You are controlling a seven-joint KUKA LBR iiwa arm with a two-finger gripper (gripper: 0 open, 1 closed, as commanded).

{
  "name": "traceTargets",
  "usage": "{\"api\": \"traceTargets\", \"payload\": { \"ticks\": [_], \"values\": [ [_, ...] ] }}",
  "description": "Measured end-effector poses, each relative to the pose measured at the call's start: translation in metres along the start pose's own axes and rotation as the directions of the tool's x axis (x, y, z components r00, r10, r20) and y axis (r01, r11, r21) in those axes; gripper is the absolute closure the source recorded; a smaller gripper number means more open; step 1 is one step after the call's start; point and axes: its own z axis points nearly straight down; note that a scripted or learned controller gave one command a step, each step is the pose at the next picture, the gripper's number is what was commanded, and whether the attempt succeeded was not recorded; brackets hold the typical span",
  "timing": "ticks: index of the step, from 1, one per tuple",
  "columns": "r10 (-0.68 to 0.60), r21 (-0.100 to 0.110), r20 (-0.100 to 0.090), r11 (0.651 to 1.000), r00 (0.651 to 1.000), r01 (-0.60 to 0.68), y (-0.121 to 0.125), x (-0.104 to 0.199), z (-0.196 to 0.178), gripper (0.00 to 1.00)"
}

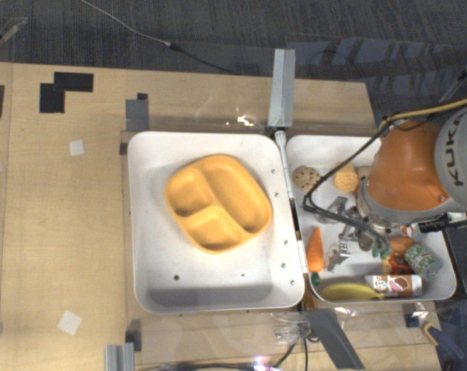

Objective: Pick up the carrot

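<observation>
From above, the carrot [315, 250] lies along the right bin's [448, 284] left wall, just beside the gripper [340, 255] — whether that is wide or narrow, I cannot tell. A banana [348, 291] and bottle [396, 284] lie near; a yellow tray [218, 202] sits in the left bin [152, 277].

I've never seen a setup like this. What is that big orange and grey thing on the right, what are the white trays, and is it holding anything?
You are looking down from a camera fixed above a wooden bench. The orange and grey shape is a robot arm, reaching in from the right. Its gripper, a two-finger claw, hangs over the right white bin. That bin holds toy food: a carrot by its left wall, a banana, a bottle and two cookies. The left bin holds a yellow divided plate. I see nothing between the fingers, so the carrot is not yet picked up.
</observation>
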Motion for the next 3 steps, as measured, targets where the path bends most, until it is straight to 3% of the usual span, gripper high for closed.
{"api": "traceTargets", "payload": {
  "ticks": [1, 2, 3],
  "values": [
    [0.069, -0.001, 0.0, 0.998, 0.998, -0.069, 0.005, -0.04, 0.001, 0.0],
    [0.1, -0.002, 0.005, 0.995, 0.995, -0.1, 0.002, -0.008, 0.0, 0.0],
    [-0.09, -0.003, 0.006, 0.996, 0.996, 0.09, 0.003, -0.009, 0.0, 0.0]
  ]
}}
